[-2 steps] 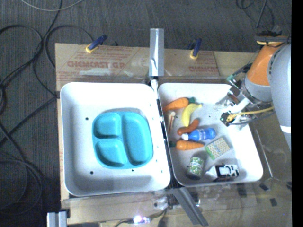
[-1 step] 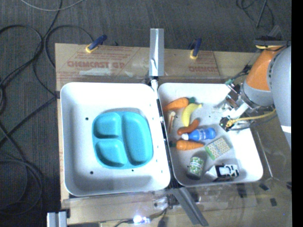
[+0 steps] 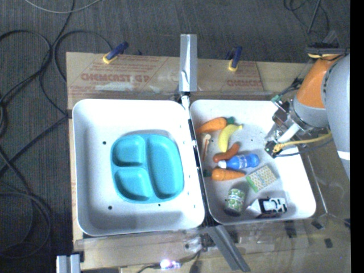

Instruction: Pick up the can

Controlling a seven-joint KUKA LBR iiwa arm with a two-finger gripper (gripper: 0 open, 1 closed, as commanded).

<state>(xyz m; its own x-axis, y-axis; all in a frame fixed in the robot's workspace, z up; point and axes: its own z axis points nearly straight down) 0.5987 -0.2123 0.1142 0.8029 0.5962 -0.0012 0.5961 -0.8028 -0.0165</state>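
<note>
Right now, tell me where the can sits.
The small green-labelled can lies near the right white bin's front edge, below the orange carrot, left of the black-and-white box.

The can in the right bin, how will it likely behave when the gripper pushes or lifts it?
The can seems to lie on its side near the bin's front wall, so a push would probably roll it. Its round body may slip between two fingers. It looks small, so likely light, and a box close by could get bumped.

Blue divided tray (image 3: 149, 167) in left bin (image 3: 85, 152); carrots (image 3: 211, 124), banana (image 3: 228, 134), blue bottle (image 3: 242, 162) clustered in right bin (image 3: 301, 192).
</note>
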